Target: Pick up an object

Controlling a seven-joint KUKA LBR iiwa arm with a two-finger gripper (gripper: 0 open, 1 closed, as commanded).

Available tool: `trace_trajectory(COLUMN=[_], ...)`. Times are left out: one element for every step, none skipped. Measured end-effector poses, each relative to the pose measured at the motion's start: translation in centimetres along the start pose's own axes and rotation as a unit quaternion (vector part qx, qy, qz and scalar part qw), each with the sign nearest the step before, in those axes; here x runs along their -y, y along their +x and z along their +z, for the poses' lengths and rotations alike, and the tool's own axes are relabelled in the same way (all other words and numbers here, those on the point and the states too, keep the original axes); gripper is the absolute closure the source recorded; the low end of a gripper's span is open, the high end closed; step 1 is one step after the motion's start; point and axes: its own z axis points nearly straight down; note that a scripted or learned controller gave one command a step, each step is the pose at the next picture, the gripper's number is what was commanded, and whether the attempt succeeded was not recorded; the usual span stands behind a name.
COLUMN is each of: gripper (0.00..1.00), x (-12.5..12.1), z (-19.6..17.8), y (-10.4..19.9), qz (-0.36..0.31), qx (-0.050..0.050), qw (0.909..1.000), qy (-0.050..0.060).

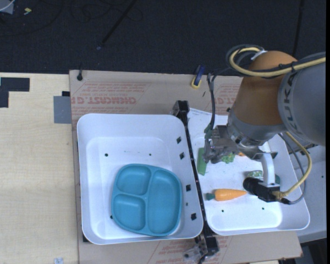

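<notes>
Camera view: carrot [227, 194], red-lettered cardboard [154, 87]

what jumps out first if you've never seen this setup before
The blue divided plate lying in the left bin stands out most. The grey arm with its orange band leans over the right bin, its pincer down by a green piece, and an orange carrot lies nearby on the bin floor.
</notes>
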Motion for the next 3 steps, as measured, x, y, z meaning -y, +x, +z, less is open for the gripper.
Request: trace_trajectory(gripper=[1.00, 1.00, 1.00], x=[1.3, 1.2, 0.9], z=[0.7, -0.5, 0.9], y=[-0.7, -1.5, -1.1], qz=[0.001, 0.001, 0.001], qx=[0.001, 0.000, 0.000], qw=[1.0000, 1.0000, 1.0000], qy=[0.001, -0.001, 0.001])
